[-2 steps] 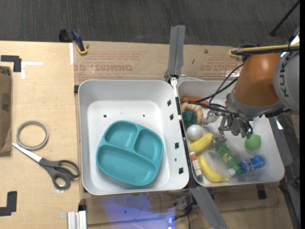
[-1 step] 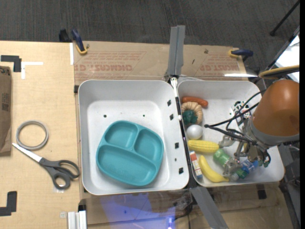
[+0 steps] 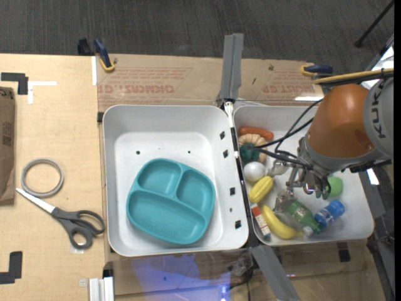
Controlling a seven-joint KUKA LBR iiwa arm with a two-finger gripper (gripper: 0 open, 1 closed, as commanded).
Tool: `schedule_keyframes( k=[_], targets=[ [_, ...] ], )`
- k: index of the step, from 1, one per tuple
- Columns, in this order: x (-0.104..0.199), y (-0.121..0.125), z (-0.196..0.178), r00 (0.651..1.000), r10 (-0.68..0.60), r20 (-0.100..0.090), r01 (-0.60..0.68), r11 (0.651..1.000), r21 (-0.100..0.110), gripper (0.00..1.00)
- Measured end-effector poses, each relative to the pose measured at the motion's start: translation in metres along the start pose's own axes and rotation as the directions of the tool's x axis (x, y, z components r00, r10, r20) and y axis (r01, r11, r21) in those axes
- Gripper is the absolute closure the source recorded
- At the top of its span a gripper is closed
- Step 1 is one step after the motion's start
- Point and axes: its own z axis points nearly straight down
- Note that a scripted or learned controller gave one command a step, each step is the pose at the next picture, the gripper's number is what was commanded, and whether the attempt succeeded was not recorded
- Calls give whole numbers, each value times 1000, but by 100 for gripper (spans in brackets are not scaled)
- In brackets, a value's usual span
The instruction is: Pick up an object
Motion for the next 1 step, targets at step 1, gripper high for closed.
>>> schedule_keyframes(
  k=[1],
  targets=[
    [-85,-6,-1,992,-130,2,130,992,2,0]
  ],
)
